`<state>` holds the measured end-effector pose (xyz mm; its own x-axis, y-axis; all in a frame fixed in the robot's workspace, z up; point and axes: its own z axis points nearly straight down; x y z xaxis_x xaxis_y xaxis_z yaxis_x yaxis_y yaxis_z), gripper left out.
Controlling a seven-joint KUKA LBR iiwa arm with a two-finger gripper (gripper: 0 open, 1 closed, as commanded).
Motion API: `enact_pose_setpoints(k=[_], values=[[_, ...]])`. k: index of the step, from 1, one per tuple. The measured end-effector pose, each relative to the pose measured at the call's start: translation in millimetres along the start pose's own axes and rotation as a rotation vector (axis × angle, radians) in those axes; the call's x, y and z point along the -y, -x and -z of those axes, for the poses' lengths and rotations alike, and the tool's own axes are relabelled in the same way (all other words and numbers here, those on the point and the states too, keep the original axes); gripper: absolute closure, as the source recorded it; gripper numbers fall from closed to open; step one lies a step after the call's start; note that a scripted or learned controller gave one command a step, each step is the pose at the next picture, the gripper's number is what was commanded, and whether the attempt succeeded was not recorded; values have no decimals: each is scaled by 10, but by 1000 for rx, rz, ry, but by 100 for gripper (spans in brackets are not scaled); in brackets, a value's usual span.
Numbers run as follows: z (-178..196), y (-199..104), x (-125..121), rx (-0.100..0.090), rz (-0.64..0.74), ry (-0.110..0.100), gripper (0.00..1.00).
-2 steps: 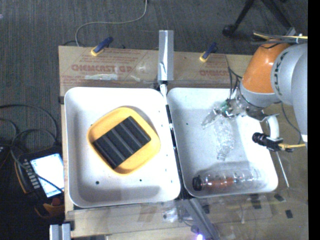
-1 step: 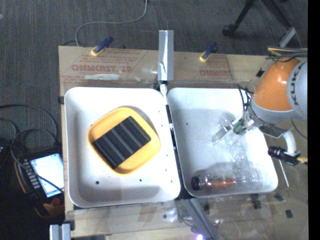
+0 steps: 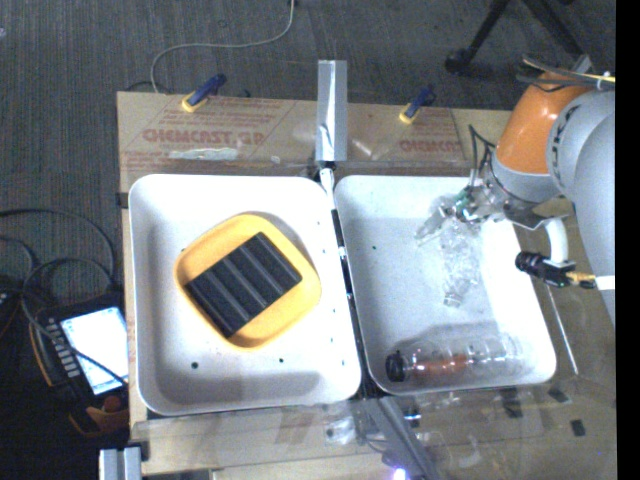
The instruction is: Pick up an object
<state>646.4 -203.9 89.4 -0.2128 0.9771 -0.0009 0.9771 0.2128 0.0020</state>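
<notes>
Gripper (image 3: 462, 208): lowered at the right bin's (image 3: 380, 298) far edge, among crumpled clear plastic (image 3: 455, 258); grip state cannot be told.
Progress: nothing seen lifted; clear plastic bottle (image 3: 450, 358) left lying at near edge.

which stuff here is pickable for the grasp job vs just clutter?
Job:
- yellow tray with black ribbed top, left bin
- clear plastic bottle, lying at near edge of right bin
- end effector, transparent fingers over right bin

Lying about:
- two blue-yellow clamps on the cardboard backing
- handheld pendant on floor, left
- chair base, top
</notes>
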Motion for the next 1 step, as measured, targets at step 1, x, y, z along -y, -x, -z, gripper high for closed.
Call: enact_pose_setpoints(k=[1], values=[[101,4,-6,4,1,1,100]])
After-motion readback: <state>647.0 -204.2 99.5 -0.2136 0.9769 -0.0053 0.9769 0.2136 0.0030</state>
